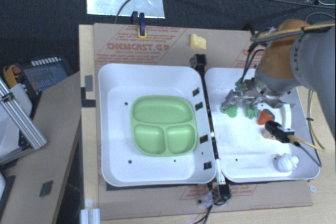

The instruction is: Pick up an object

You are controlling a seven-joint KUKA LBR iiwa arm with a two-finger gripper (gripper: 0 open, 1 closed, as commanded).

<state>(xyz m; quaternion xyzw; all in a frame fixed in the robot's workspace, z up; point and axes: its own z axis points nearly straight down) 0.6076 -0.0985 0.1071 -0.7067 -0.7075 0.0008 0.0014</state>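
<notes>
Camera view: gripper (230, 101) low in right bin (236, 162), grip state unclear

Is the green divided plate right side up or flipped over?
Right side up: the green divided plate in the left bin shows three hollow compartments facing up.

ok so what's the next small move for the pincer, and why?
Probably a short drop onto the green object. The pincer sits just above it in the right bin, and nothing is visibly held between the fingers. Their opening is unclear from here, so check that first.
</notes>
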